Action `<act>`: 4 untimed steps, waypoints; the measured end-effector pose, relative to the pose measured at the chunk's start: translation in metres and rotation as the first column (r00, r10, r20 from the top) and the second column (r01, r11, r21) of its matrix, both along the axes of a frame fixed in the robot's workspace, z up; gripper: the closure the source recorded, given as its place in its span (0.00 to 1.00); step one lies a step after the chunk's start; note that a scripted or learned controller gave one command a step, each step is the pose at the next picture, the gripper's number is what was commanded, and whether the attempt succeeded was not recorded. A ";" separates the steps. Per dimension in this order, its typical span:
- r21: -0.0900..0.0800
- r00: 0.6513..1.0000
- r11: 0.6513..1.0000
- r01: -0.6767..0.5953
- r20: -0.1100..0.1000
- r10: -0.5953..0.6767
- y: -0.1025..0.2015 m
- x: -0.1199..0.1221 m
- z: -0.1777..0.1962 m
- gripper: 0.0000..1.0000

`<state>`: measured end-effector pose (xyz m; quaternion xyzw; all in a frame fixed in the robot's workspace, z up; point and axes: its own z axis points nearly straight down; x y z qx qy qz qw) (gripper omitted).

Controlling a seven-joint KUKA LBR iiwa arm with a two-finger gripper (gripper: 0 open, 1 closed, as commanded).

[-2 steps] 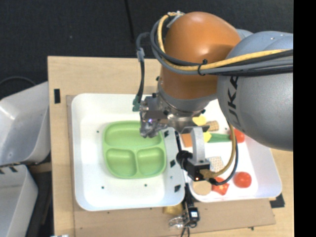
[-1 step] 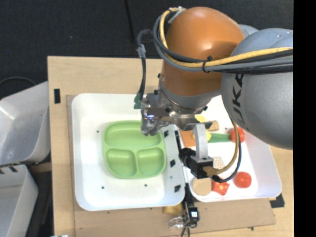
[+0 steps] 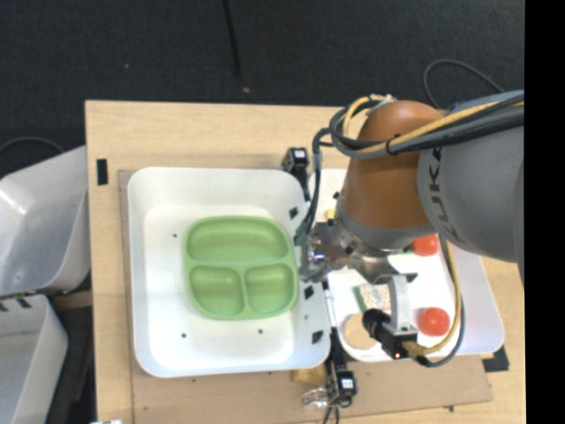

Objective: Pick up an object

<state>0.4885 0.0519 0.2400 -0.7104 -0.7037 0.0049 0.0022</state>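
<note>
I hang over the right bin [image 3: 481, 325]; open or closed, I cannot tell. Orange lump [image 3: 433, 321] sits probably just beside me; green plate [image 3: 240, 268] lies leftward, in the left bin [image 3: 159, 343].

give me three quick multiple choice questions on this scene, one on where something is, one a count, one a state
1. Where does the green plate lie?
A. in the right bin
B. in the left bin
C. on the bare bench

2. How many compartments does the plate have?
A. two
B. five
C. three

3. How does the plate lie?
A. flat, hollows facing up
B. upside down
C. standing on its rim

Answers:
1 B, the plate rests on the white floor of the left bin.
2 C, one long compartment sits above two smaller ones.
3 A, its raised rims and hollows face the camera.
</note>
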 end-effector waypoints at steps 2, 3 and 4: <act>0.002 1.000 1.000 -0.018 0.011 0.018 0.069 0.002 0.138 1.00; 0.001 1.000 1.000 -0.003 0.005 0.003 0.013 0.001 0.074 1.00; 0.006 1.000 1.000 -0.015 0.019 0.015 0.043 0.002 0.153 1.00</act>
